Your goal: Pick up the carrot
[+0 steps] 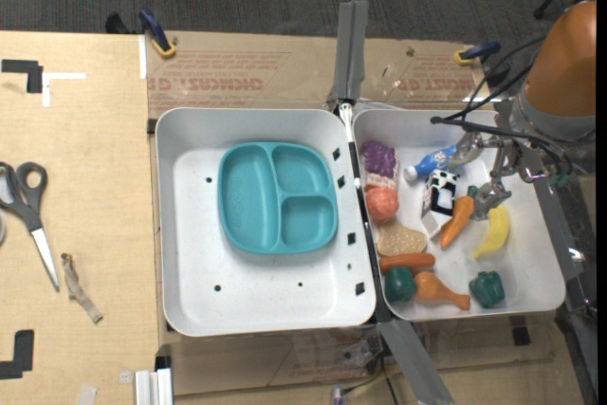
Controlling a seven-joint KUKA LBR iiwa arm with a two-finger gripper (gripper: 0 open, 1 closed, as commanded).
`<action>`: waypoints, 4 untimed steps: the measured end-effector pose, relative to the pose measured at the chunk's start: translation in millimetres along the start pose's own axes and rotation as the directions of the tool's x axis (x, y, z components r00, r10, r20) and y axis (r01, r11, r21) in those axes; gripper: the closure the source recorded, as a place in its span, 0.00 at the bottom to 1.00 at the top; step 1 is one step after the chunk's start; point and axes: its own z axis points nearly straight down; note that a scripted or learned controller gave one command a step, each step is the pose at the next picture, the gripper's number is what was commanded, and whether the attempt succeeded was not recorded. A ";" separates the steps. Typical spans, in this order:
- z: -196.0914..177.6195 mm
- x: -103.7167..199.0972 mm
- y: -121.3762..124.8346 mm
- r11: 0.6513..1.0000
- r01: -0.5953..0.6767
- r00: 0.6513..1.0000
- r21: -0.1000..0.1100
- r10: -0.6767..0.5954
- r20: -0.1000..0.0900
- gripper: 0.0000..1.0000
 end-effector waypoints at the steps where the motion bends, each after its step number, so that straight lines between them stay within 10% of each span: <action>1: 50.2 13.6 -11.8 1.000 0.006 0.999 0.011 -0.007 0.036 0.00; 4: 51.4 14.3 -10.0 0.964 -0.264 0.964 0.000 0.264 0.033 0.00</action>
